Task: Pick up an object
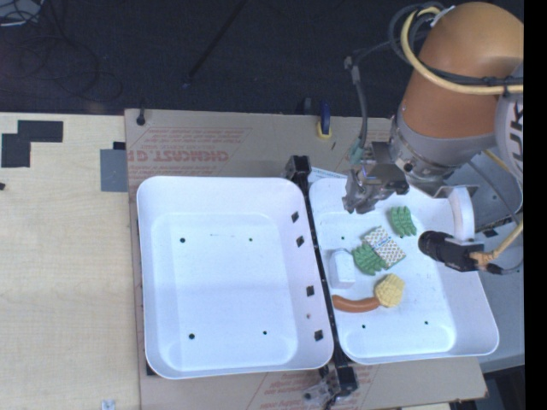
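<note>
The approach step is judged under way, the gripper poised above the green toy; its grip state cannot be told, and a descent is required.

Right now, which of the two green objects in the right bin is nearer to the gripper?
The smaller green piece, alone toward the bin's far right, is nearer the gripper. The other green piece lies lower, beside the checkered block.
</note>
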Available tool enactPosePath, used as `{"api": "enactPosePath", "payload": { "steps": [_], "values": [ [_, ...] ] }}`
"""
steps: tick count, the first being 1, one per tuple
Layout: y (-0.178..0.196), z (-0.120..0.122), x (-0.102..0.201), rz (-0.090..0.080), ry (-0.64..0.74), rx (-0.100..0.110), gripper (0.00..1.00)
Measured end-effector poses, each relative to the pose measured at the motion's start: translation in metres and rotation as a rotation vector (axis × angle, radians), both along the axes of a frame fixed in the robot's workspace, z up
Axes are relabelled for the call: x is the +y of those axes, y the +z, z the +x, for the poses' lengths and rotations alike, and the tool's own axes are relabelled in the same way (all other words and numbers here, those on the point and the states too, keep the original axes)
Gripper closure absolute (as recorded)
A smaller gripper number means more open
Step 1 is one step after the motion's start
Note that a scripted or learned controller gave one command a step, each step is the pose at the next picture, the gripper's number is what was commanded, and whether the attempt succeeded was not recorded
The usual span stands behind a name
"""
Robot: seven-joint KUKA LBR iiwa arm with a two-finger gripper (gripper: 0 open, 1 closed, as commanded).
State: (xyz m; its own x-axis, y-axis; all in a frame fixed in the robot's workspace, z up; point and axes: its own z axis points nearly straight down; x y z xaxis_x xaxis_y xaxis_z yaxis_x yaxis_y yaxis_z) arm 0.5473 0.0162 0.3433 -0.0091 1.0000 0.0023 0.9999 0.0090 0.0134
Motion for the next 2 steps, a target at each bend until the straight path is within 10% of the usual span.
{"api": "enactPosePath", "payload": {
  "steps": [1, 2],
  "values": [
    [0.070, -0.007, 0.065, -0.001, -0.002, 0.008, 1.00],
    [-0.015, -0.052, 0.099, -0.004, -0.005, 0.028, 1.00]
  ]
}}
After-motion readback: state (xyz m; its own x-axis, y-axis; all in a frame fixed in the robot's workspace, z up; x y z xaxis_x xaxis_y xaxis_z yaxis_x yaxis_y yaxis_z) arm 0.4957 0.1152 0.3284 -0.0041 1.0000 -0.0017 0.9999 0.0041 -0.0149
